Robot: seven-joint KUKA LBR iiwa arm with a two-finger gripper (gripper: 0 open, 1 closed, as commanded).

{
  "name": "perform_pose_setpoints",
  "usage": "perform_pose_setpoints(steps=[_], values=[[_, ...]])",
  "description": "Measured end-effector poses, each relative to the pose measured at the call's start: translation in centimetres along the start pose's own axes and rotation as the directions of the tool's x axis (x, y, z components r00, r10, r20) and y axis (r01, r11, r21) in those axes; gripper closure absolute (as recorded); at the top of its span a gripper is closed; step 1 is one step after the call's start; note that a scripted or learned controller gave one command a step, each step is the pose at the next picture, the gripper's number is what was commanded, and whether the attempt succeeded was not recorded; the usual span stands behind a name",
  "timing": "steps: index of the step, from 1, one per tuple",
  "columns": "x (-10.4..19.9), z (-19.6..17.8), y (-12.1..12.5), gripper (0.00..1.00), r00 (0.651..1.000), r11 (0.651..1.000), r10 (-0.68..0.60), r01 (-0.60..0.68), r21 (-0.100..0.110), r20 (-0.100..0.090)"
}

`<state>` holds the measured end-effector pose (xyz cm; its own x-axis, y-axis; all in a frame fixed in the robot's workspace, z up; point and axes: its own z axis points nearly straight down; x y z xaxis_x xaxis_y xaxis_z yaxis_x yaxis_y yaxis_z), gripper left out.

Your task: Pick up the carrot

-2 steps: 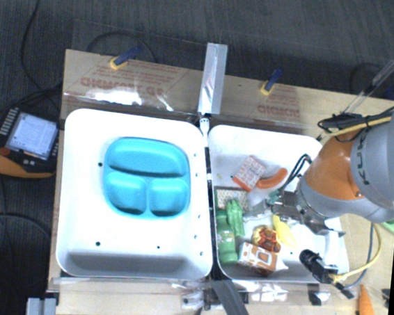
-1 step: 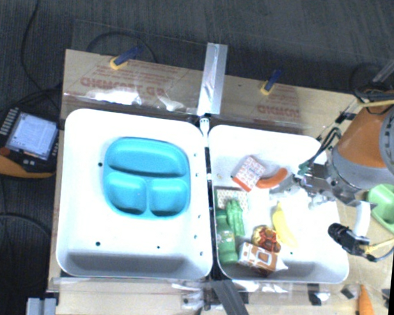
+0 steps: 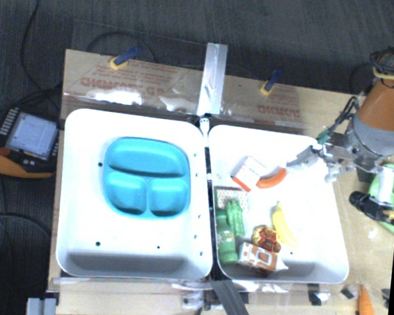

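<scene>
Approach step. Carrot [image 3: 272, 177] lying in right bin [image 3: 316, 222], upper middle, just beside white carton [image 3: 249, 171]. Gripper [image 3: 302, 159] near carrot's upper right, not touching; finger state impossible to tell. Next, probably: lower, straddle carrot, clamp.

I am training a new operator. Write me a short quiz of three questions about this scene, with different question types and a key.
1. True or false: the carrot lies in the right bin.
2. Which thing lies in the left bin? A) the blue tray B) the banana C) the green bottle
3. Fill in: the end of the carrot nearer the left bin touches the small ____ box.

Key
1. True; the gripper is just beside its other end.
2. A
3. white and orange
</scene>
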<state>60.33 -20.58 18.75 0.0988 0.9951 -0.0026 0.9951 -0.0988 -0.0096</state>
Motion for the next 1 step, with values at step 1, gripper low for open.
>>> perform_pose_setpoints(steps=[1], values=[[-0.11,-4.15,-8.52,0.00,0.998,0.998,-0.058,0.058,0.001,0.000]])
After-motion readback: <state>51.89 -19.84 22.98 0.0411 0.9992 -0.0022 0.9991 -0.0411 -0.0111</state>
